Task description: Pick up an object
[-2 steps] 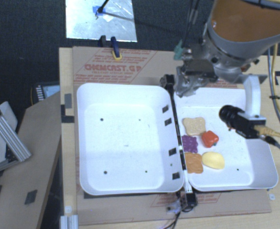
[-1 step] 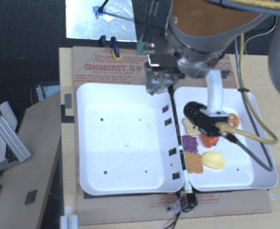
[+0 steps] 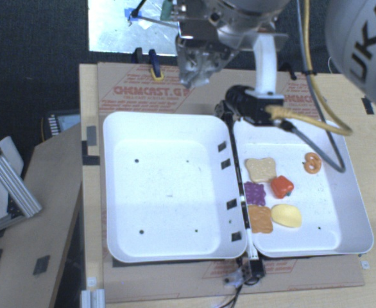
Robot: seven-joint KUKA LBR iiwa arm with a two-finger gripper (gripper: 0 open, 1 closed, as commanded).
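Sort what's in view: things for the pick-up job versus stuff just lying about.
Job: gripper, right bin, bread slice, pretzel, red piece, purple piece, orange piece, yellow piece.
Lying about: left bin, blue clamp, metal rail, cardboard sheet.

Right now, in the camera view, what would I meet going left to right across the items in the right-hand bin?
Purple grapes → red piece → pretzel. The toast slice, orange piece and yellow piece overlap those columns, so they are left out.

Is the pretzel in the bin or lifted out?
In: the pretzel lies on the floor of the right bin, well apart from the gripper.
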